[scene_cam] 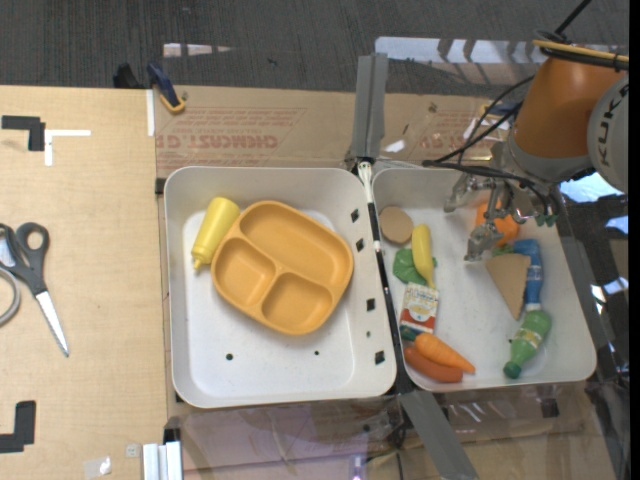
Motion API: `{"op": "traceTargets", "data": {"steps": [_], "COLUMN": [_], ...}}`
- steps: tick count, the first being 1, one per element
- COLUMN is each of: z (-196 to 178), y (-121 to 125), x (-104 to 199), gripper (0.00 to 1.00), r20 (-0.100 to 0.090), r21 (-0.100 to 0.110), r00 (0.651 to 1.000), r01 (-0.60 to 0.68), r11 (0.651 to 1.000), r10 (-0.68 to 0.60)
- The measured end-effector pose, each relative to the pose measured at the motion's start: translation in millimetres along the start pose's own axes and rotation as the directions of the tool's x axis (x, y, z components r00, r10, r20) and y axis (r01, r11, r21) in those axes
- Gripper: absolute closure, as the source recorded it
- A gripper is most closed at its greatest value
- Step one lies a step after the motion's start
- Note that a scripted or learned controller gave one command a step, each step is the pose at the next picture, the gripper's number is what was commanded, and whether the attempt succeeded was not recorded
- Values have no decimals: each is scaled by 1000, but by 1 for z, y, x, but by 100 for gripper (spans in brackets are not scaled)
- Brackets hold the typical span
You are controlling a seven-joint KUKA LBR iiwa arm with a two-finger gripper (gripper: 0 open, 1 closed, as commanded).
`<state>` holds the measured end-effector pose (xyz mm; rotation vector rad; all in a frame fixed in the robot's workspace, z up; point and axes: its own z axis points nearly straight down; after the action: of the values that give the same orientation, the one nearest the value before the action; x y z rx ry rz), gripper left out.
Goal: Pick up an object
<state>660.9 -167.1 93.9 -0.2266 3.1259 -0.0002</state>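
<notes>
My gripper [493, 224] hangs low over the back of the right bin [470, 193], right above a small orange item [503, 227] that it partly hides. Just in front of it lie a tan wedge [510, 281] and a blue bottle [533, 274]. A green bottle [527, 340] rests near the bin's front right. Towards the bin's left side are a tan round piece [397, 225], a yellow banana-like piece [423, 251] on a green piece [406, 267], a red-and-white packet [420, 308] and a carrot [441, 351].
The left bin [190, 368] holds an orange divided plate [282, 265] and a yellow bottle [214, 230]. Scissors [36, 280] lie on the wooden bench at far left. A grey post [368, 108] stands behind the gap between the bins.
</notes>
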Motion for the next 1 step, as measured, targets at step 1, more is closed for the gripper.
{"op": "traceTargets", "data": {"steps": [1], "z": [-2], "y": [-51], "x": [7], "gripper": [0], "r20": [2], "r21": [0], "r00": [999], "r01": [38], "r11": [999], "r10": [-38]}}
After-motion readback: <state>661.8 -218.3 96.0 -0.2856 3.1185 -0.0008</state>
